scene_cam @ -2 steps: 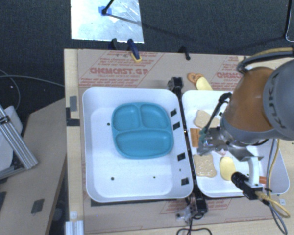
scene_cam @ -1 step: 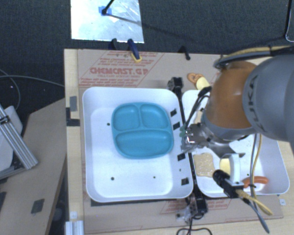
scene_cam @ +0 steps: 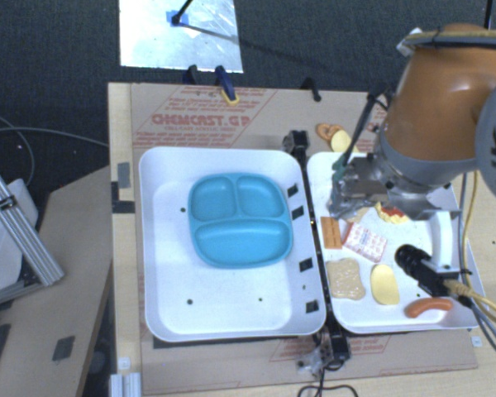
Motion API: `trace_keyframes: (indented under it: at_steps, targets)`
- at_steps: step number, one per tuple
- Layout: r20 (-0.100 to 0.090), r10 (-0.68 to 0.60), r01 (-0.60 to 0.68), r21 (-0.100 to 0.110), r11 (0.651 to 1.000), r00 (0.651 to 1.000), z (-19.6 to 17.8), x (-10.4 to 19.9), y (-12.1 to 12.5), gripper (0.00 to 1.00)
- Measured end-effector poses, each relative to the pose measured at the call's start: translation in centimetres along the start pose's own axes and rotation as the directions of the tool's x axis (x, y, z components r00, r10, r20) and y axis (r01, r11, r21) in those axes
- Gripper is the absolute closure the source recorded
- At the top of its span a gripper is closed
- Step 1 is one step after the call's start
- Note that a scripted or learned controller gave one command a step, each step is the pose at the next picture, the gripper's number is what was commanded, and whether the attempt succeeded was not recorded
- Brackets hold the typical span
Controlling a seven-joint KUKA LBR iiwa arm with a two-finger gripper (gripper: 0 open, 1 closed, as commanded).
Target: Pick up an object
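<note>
The gripper [scene_cam: 345, 209] is seen low over the right bin [scene_cam: 443, 231], near that bin's left wall, with the grey wrist and the orange band of the arm [scene_cam: 446, 81] rising behind it to the right. Whether it is open or closed cannot be told, since the dark metal of the head hides its lower end, and nothing is seen to be gripped.

Just below the gripper, on the side nearer to the camera, an orange cracker-like piece [scene_cam: 331, 233] is lying, with its long axis running away from the camera, almost parallel to the wall of the bin. Just to the right of this piece a white packet with red dots [scene_cam: 365, 241] is found, turned at a slant. Of all the things in the bin, these two are judged to be the nearest ones for a pick.

Further below the gripper, a beige toast slice [scene_cam: 345, 279] and a yellow oval piece [scene_cam: 385, 284] are placed side by side, and a small sausage [scene_cam: 427, 308] is lying near the corner. The blue divided plate [scene_cam: 236, 222] is set well apart to the left of the gripper, in the left bin [scene_cam: 165, 304].
</note>
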State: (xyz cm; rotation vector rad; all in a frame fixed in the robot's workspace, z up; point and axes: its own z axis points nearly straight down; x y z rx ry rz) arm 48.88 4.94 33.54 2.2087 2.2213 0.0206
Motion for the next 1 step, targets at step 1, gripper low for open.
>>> trace_keyframes:
  at_steps: [1]
  targets:
    - [-0.001,-0.003,0.003,-0.001,1.000,1.000,-11.20,2.85,0.09,1.00]
